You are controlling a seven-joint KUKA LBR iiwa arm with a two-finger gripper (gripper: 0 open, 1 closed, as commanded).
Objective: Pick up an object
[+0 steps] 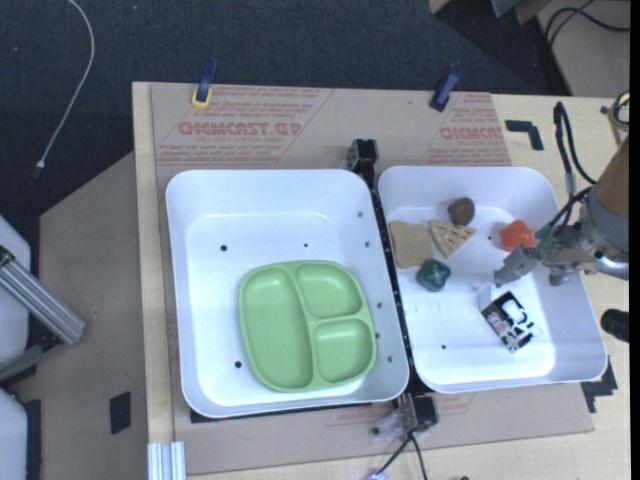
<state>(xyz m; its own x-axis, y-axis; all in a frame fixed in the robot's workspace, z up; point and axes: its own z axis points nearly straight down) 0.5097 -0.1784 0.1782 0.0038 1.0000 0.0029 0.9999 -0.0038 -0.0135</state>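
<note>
Faded red lettering reading "CHEMCAST GP" is showing on the brown board (250,118) lying under the bins, well left of the gripper (535,266) and beyond it; a second print nearer is cut off

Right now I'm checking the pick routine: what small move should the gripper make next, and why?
Probably lower toward the orange object. The gripper sits in the right bin just beside it, with nothing seen between its fingers, and that object is nearest.
</note>
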